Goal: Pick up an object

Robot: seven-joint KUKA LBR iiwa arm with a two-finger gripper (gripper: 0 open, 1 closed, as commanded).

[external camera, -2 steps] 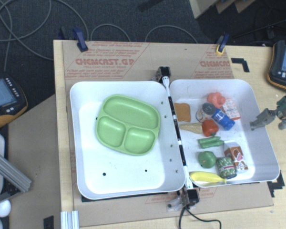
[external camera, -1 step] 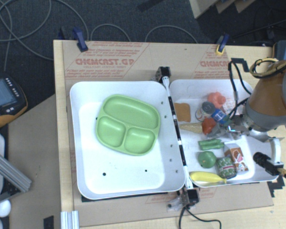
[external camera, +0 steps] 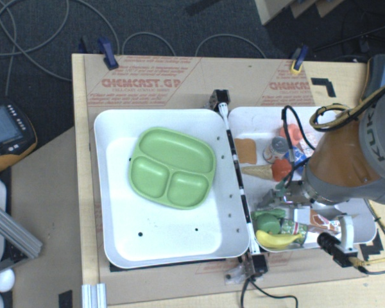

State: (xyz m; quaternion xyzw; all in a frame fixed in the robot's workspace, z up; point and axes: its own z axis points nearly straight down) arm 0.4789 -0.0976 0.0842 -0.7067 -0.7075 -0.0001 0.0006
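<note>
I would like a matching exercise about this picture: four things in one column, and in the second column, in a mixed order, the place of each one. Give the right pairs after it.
Things:
1. green divided plate
2. banana
3. blue clamp
4. brown flat piece

Places:
A. at the board's far left edge
B. in the left bin
C. in the right bin, at its near edge
D. in the right bin, close to the divider between the bins

Pairs: 1-B, 2-C, 3-A, 4-D

Even overhead light, soft shadows, slightly blurred overall (the white bin [external camera: 115, 172] glares mildly, the floor stays dim).
</note>
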